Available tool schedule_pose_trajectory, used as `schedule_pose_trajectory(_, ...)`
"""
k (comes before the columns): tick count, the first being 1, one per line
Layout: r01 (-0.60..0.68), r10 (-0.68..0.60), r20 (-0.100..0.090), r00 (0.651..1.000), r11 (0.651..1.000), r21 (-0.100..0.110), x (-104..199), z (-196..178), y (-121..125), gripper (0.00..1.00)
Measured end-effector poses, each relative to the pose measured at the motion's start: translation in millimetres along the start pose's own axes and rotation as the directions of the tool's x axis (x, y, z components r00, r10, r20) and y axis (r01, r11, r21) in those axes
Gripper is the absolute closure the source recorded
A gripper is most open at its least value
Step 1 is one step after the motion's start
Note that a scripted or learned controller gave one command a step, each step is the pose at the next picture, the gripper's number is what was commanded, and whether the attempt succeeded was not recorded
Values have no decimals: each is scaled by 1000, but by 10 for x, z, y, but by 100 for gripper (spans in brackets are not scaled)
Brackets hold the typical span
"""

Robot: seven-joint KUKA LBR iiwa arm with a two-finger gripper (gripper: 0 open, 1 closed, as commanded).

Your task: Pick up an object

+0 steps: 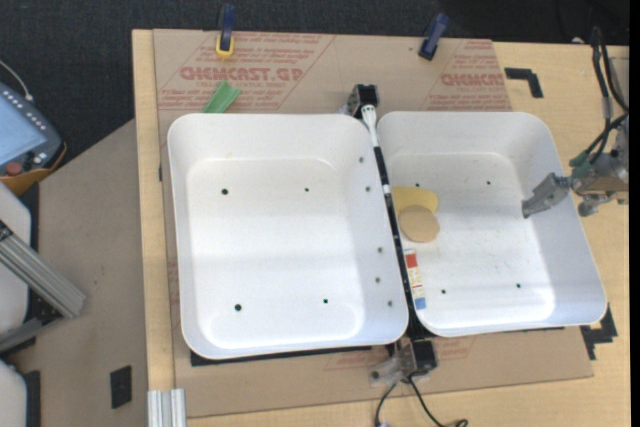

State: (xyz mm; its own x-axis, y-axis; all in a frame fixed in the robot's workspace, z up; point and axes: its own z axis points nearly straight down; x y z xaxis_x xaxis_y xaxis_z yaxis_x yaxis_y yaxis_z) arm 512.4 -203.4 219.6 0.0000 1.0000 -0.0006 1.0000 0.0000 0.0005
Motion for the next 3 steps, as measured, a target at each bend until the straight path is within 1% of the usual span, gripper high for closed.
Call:
schedule_pose_trajectory(1,6,-6,9,1000,1000,-24,-72,-2016,1156,0)
schedule_pose_trajectory(2,13,-13,0,1000,1000,-20,1012,-3260,1144,0)
schedule_pose_trajectory(3,10,-10,-2,1000,1000,-5,1832,-3152,1433,0)
